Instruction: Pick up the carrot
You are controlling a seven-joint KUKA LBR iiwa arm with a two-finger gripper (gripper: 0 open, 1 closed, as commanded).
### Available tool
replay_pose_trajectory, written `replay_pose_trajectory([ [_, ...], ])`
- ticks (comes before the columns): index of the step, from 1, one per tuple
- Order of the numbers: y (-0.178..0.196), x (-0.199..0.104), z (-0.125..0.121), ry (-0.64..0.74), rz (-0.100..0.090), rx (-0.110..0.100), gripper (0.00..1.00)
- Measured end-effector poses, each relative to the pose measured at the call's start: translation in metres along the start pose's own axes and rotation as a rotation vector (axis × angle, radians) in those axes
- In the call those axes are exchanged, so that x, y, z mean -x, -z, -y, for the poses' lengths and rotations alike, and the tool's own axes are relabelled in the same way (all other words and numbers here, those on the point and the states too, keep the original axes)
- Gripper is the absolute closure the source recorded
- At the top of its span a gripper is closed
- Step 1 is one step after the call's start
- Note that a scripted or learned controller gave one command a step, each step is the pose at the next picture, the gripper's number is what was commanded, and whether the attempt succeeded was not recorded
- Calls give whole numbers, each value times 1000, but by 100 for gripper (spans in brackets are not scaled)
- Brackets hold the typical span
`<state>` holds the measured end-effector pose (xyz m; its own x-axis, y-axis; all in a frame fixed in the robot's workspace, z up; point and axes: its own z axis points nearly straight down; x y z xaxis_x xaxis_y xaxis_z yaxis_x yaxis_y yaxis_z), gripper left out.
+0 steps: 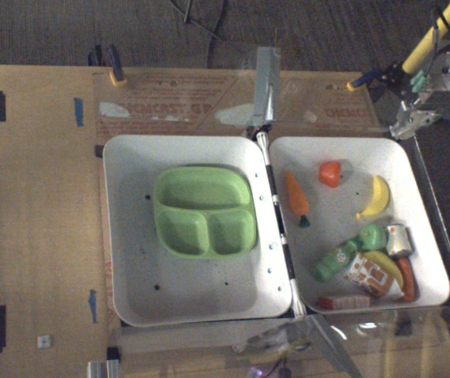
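From my seat I see the carrot (296,195) lying in the right bin (425,211), close to that bin's left wall, its orange body running from upper left down to a dark green tip. It touches nothing else. To its right, in the bin's upper part, sits a small red tomato-like piece (330,173), and further right a yellow banana (375,198).

The lower right of that bin is crowded: a green bottle (347,253) lies tilted, with a small silver can (398,241) just beside its top end, a printed orange-and-white carton (369,274) below, and a reddish sausage-like piece (407,279) against the carton's right side. A flat red item (344,302) lies along the bottom wall.

The left bin (126,235) holds a green divided tray (205,211) with three compartments.

The claw (414,119) hangs at the upper right of the frame, beyond the right bin's top corner and well apart from the carrot. I cannot tell how it stands, apart or together; it is too small and blurred.
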<state>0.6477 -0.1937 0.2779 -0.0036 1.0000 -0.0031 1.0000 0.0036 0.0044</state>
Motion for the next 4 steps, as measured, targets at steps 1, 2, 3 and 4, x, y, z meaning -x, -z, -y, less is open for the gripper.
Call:
replay_pose_trajectory([
  [1,0,0,0,0,0,-1,0],
  [2,-119,-11,41,44,-3,-3,0],
  [3,-85,4,0,178,0,1,0],
  [4,-144,-17,44,192,-3,-3,0],
])
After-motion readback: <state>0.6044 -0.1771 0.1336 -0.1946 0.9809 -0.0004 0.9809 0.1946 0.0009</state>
